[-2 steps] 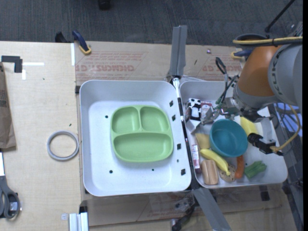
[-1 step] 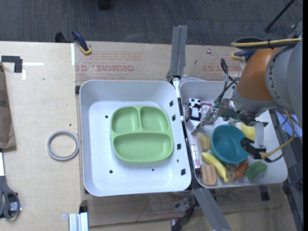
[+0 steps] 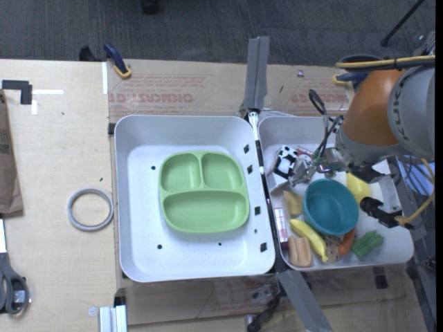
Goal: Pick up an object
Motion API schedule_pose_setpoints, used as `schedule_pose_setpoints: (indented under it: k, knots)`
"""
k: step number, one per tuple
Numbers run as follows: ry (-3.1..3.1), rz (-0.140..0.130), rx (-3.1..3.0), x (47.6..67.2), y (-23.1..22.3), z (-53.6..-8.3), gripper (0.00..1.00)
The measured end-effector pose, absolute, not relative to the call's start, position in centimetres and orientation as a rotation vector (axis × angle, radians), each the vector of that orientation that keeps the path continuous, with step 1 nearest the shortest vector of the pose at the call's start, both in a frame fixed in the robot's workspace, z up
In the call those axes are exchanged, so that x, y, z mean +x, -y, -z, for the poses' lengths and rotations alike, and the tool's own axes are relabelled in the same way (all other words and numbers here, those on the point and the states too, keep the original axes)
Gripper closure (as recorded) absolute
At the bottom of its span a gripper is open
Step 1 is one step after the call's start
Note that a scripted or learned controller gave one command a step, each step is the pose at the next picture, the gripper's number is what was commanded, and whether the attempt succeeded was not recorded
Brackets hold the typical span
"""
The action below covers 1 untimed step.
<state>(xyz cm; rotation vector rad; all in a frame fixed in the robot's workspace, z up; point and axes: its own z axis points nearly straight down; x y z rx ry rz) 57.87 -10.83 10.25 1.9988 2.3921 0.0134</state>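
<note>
My gripper (image 3: 302, 171) hangs low in the right bin (image 3: 396, 254), at its back left part, below the orange band of the arm (image 3: 374, 109). Just left of it lies a small black-and-white object (image 3: 283, 162). A teal bowl (image 3: 331, 206) sits right below and to the right of the gripper. A yellow banana (image 3: 309, 237) lies along the bowl's front left side, and a tan bread-like piece (image 3: 299, 252) sits in front of that. A pale yellow piece (image 3: 293, 203) lies between the gripper and the banana.
The left bin (image 3: 131, 206) holds a green divided plate (image 3: 203, 191). In the right bin there are also a yellow item (image 3: 357, 186), a green vegetable (image 3: 368, 242) and an orange piece (image 3: 346, 242). A grey ring (image 3: 91, 208) lies on the bench to the left.
</note>
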Motion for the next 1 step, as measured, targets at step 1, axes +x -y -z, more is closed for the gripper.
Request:
schedule_pose_setpoints:
  k: [1]
  knots:
    - [-2.511, 0.036, 1.906, 63.52, 11.81, -10.05, 0.00]
